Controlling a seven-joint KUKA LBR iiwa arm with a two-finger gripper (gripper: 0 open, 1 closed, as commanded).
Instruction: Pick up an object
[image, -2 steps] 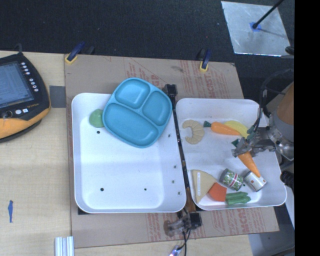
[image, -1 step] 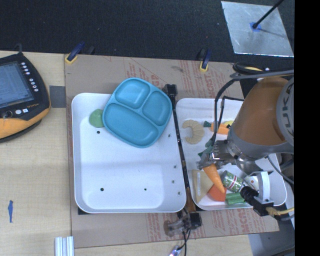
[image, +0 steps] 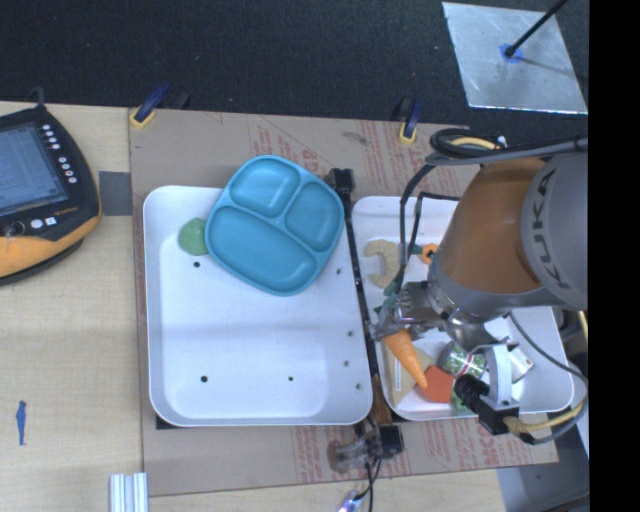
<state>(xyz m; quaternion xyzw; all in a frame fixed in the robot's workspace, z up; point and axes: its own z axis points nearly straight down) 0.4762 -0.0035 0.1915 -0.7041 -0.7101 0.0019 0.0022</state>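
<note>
An orange carrot (image: 404, 357) is seen in the right bin (image: 560, 395), near its left wall, a red piece touching its tip. The gripper (image: 392, 318) is lowered just above it — grip state cannot be told. Farther back, a blue divided plate (image: 275, 224) is propped on the left bin (image: 250, 380) — over a green disc (image: 192, 236).

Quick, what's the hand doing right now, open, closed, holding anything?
Hand: low in the right bin, just above the orange carrot; open or closed cannot be told, and nothing shows in its grip.
</note>
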